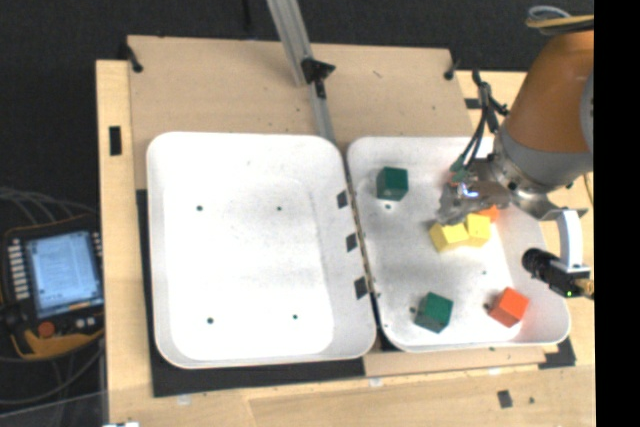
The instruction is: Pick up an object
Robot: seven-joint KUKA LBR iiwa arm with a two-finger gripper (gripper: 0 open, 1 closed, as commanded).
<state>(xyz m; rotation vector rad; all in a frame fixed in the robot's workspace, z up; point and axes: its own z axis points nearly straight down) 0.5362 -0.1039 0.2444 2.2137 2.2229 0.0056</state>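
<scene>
Camera view: 2 green blocks point(392, 182), 2 yellow blocks point(451, 235).

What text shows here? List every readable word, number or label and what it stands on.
None can be read.
Teach pendant screen at the view's left: lit, with lines of text too small and blurred to read.
Green, yellow and orange blocks in the right bin: no visible markings.

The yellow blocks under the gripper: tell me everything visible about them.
The yellow blocks are two small matte cubes lying side by side and touching, mid-right in the right bin. The right one sits slightly higher in the view, with a bit of orange at its top edge. The gripper hangs directly above; contact with them cannot be told.
</scene>
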